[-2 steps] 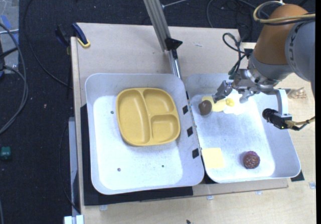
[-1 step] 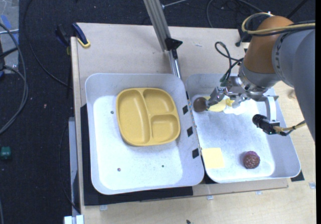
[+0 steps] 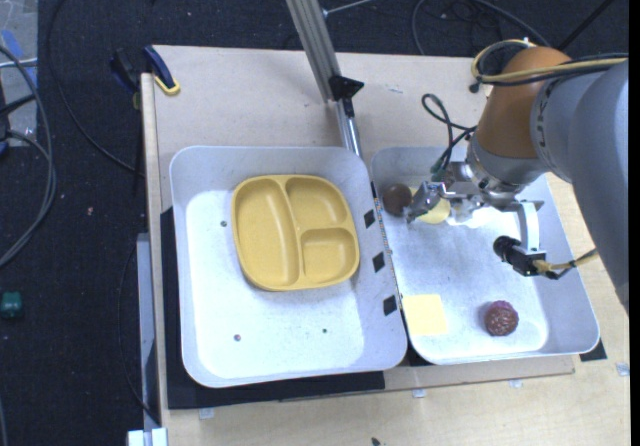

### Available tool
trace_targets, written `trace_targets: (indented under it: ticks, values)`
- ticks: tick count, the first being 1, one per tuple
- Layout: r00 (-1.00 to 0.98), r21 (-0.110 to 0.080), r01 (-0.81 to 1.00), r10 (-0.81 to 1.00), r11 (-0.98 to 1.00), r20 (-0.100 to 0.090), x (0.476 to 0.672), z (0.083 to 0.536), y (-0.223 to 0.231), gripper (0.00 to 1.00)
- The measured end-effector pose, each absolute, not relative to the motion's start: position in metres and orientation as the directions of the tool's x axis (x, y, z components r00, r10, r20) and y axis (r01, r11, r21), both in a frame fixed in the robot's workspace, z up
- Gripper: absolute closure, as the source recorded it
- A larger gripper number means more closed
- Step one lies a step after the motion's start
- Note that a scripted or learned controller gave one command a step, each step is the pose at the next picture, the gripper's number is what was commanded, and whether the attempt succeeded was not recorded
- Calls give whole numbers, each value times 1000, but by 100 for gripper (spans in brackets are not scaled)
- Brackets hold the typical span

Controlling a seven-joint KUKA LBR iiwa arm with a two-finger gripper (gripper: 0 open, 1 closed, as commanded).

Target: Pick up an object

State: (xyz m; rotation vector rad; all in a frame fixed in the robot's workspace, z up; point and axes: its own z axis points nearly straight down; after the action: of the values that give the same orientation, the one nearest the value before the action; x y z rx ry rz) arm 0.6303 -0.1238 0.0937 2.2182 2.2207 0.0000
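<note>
A: Which step is this?

B: The reach, I'd judge. The gripper [image 3: 432,206] hangs low over the far left part of the right bin [image 3: 570,334], by a pale yellowish lump [image 3: 437,215] at its tip, with a brown ball [image 3: 397,198] just beside it to the left.

A: Is it holding the lump?

B: I cannot tell. The lump sits right at the tip, but the wrist covers the contact, and I can't make out whether the tool is open or closed.

A: What does the next move call for?

B: If it has a grip, a straight lift clear of the bin wall; if not, settling around the lump.

A: What else is there?

B: A yellow square [image 3: 425,314] and a dark red ball [image 3: 500,318] near the front, well apart from the gripper. The left bin [image 3: 200,334] holds a yellow divided plate [image 3: 296,232].
</note>
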Motion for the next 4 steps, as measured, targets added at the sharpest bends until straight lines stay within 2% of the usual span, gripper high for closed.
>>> trace_targets:
  ticks: [1,3,4]
  values:
    - [-1,10,1000,1000,1,-5,632,107,-124,100]
    - [-3,8,1000,1000,3,-2,646,229,-132,100]
    - [-3,5,1000,1000,3,-1,647,252,-132,100]
